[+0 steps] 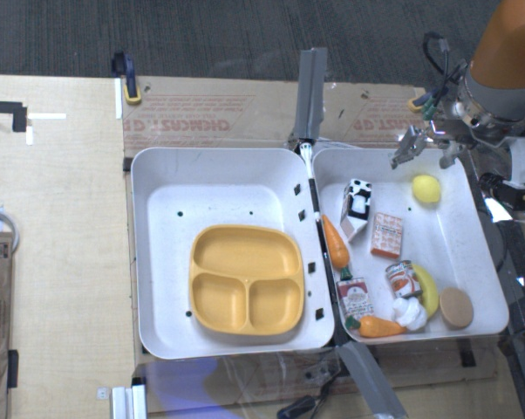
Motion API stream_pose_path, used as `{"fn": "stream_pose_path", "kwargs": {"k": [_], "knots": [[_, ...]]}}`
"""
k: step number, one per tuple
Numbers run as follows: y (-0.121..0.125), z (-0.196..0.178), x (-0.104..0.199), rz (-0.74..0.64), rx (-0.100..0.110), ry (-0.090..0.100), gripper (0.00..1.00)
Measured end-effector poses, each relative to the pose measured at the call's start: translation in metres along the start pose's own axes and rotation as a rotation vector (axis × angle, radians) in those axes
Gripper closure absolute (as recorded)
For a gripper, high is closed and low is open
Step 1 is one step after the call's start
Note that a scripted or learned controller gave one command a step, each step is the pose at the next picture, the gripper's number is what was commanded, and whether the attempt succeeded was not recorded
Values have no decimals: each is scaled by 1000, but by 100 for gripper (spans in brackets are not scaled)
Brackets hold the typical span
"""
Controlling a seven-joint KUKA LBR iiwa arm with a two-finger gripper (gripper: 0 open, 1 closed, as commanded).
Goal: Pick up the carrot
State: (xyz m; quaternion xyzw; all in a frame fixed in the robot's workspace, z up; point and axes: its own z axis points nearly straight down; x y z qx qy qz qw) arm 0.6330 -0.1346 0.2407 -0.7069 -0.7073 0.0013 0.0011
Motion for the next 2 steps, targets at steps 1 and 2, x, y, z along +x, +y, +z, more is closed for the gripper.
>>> {"fn": "stream_pose_path", "kwargs": {"k": [1,2], "knots": [[-56,119,-8,-228,-2,0,0],[-140,48,40,11,0,1,0]]}}
